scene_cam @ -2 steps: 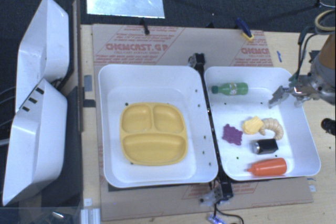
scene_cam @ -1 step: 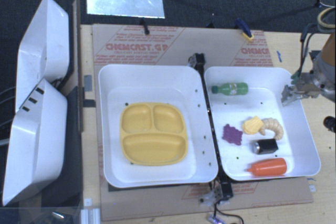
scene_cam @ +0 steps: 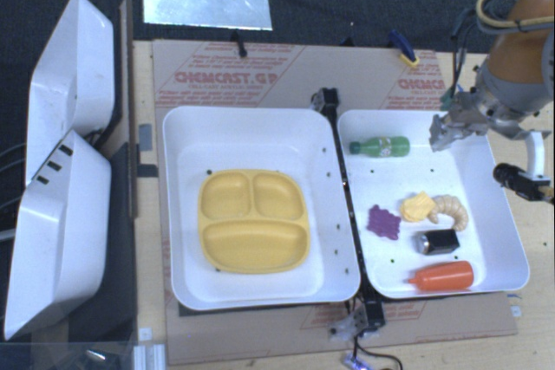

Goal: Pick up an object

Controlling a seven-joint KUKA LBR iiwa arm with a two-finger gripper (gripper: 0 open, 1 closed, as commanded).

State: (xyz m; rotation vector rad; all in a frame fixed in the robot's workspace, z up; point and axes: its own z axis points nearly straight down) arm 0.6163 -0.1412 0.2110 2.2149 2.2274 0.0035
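Camera view. The gripper [scene_cam: 444, 134] hangs over the back right part of the right bin [scene_cam: 507, 225], just right of the green bottle [scene_cam: 380, 146]. Finger state cannot be told at this angle; nothing is seen between them.

Right bin contents: green bottle lying on its side near the back wall; purple piece [scene_cam: 383, 222], yellow piece [scene_cam: 418, 206] and tan curled piece [scene_cam: 452, 211] clustered mid-bin; black block [scene_cam: 437, 241] just in front of them; orange-red piece [scene_cam: 443, 275] lying near the front wall.

Left bin [scene_cam: 186, 212]: holds one yellow divided tray [scene_cam: 253, 219], compartments bare.

Handling judgement: the bottle is nearest, likely light, stiff, smooth plastic, prone to roll. Best hold is across its body at mid-length.
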